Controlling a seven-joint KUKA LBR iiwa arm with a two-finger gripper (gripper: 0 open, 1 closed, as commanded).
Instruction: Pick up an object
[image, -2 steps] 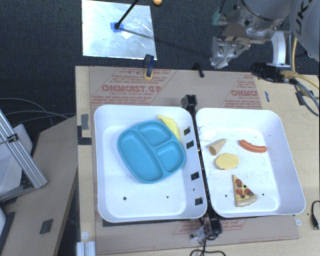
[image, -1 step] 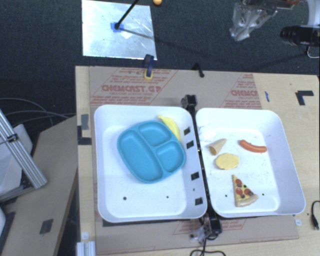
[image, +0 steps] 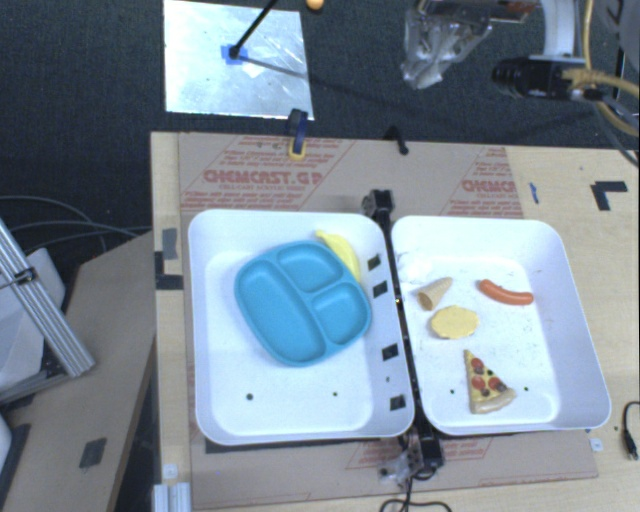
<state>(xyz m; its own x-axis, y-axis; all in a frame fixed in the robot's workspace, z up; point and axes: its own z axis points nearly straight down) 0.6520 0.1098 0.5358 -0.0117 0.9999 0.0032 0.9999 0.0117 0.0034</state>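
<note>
In the right bin (image: 560, 250) lie a red sausage (image: 506, 293), a tan cone (image: 435, 293), a round yellow disc (image: 455, 322) and a pizza slice (image: 484, 382). The left bin (image: 215, 400) holds a blue divided tray (image: 303, 302) with a yellow banana (image: 342, 252) tucked behind its far edge. My gripper (image: 430, 62) hangs high at the top of the view, beyond the bench's far edge and well away from both bins. Nothing shows between its fingers.
A shiny metal sheet (image: 238, 58) lies past the bench at the top left. A yellow-and-blue clamp (image: 297, 133) sits on the cardboard's far edge. Cables and the arm's base (image: 565, 60) crowd the top right. Aluminium framing (image: 35, 310) stands at the left.
</note>
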